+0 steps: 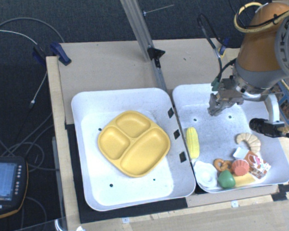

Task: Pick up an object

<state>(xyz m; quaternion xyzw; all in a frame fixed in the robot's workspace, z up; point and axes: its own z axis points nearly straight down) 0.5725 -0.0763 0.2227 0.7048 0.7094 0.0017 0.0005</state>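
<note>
Corn cob (192, 142), yellow and lying lengthwise, rested against the left wall of the right bin (202, 95), apart from the other toy foods. Those were heaped in that bin's near right corner: a pale croissant (248, 139), a brown pretzel (221, 164), a red round piece (240, 167), a green round piece (227, 180), a white dish-like piece (206, 173) and a red-and-white patterned piece (258, 167), most of them touching one another.

The end effector (217, 106) hung over the far middle of the right bin, well apart from both the corn and the heap, with nothing seen between its fingers; whether those fingers were parted or closed could not be told from above. The grey arm (264, 48), with its orange band, reached in from the right above it.

In the left bin (84, 112), a yellow divided plate (133, 143) with three compartments lay flat near the centre. Both bins sat side by side on the tan tabletop (105, 61). A metal pole (136, 18) slanted up from the far edge between the bins. Cables (13, 98) trailed over the dark floor at left, beside a handheld control pendant (8, 184).
</note>
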